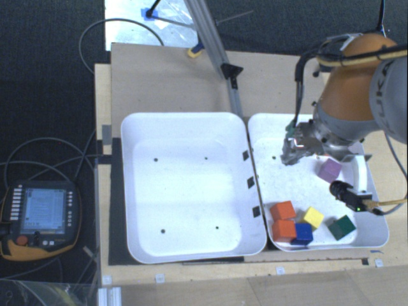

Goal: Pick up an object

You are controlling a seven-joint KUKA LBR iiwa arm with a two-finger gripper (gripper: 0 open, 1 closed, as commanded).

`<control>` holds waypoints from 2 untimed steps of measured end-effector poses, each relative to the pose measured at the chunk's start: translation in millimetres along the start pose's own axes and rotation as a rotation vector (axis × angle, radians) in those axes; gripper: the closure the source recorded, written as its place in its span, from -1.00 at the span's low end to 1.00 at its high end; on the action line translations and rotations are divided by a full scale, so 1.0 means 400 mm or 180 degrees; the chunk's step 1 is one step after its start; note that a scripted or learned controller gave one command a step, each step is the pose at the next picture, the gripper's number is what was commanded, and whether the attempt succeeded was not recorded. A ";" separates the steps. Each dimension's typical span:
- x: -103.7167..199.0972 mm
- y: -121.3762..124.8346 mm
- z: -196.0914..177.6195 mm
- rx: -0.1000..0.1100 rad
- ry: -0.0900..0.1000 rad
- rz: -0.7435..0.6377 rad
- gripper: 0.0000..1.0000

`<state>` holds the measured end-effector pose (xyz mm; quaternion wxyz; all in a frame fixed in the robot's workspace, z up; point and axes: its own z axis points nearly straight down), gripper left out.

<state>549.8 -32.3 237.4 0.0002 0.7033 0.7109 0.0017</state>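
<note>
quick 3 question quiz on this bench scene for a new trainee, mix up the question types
1. True or false: the blocks all lie in the right bin.
2. Which block lies nearest the hand? A) green block B) purple block C) blue block
3. Fill in: the yellow block sits between the two orange blocks and the ____ block.

Key
1. True. The purple, green, blue, yellow and orange blocks all lie in the right bin, not the left bin.
2. B. The purple block lies just right of the hand; the others cluster near the bin's front edge.
3. green
</note>
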 end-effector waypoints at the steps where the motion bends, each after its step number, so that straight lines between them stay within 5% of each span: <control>1: 0.126 0.040 0.029 0.0001 -0.0002 0.0000 1.00; 2: 0.257 0.067 -0.001 -0.0004 0.0002 -0.0002 1.00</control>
